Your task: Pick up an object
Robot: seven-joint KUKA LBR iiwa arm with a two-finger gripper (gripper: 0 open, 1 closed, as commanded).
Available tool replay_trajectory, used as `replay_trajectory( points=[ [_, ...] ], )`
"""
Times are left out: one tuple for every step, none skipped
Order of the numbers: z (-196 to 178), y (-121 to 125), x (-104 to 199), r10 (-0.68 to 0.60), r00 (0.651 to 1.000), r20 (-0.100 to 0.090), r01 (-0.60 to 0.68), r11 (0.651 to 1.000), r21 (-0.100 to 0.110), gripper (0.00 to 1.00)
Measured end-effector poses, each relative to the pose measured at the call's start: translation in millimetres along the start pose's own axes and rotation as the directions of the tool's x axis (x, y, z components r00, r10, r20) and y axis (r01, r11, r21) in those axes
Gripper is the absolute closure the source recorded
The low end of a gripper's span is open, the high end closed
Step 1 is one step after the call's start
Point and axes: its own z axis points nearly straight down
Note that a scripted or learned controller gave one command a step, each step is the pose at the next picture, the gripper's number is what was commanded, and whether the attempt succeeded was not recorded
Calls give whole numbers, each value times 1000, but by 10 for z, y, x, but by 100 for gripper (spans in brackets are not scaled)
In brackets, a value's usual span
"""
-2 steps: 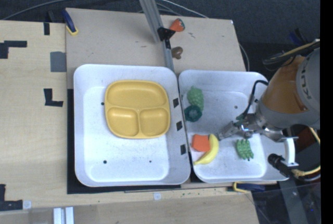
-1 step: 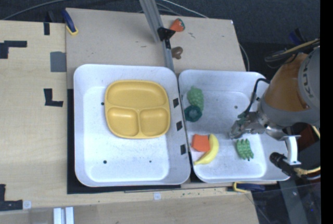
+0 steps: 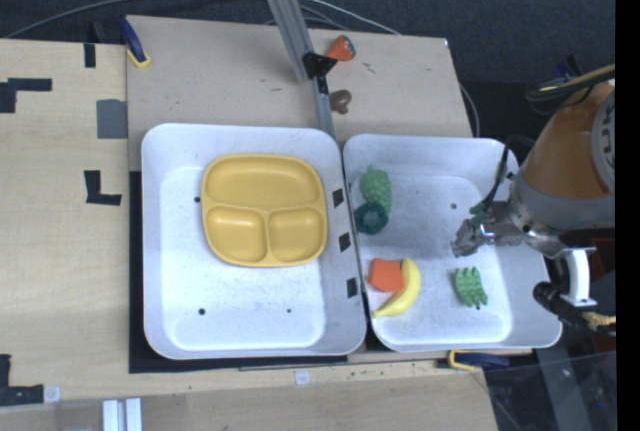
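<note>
Two white bins sit side by side on the tabletop (image 3: 200, 69). The left bin (image 3: 165, 219) holds a yellow sectioned plate (image 3: 265, 209) toward its 12 o'clock side.

The right bin (image 3: 440, 154) carries the small stuff. A green knobbly toy (image 3: 376, 187) lies at abt 10 o'clock in the bin, w/ a dark teal round piece (image 3: 371, 217) touching it just below. At abt 7 o'clock an orange block (image 3: 385, 274) lies against a yellow banana (image 3: 404, 291), which curves around its right side. A bright green ridged piece (image 3: 469, 286) lies at abt 5 o'clock, apart from the rest.

The arm comes in from 3 o'clock – the orange band (image 3: 565, 144) is above the right bin's rim. The end effector (image 3: 468, 239) hangs over the bin floor near 3 o'clock, just above the green ridged piece in the frame and not touching it. Its fingers are too small and blurred – can't tell how far open they are, and nothing is visible between them.

Beyond the bins, a grey pole (image 3: 285, 4) runs up toward 12 o'clock, w/ a small red-orange object (image 3: 342, 47) beside its base.
</note>
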Motion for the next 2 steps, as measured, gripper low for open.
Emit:
replay_trajectory(
  points=[
    [-472,35,-88,0,1000,1,0,1000,-2,100],
    [-1098,6,-98,0,1000,2,0,1000,-4,100]
  ],
)
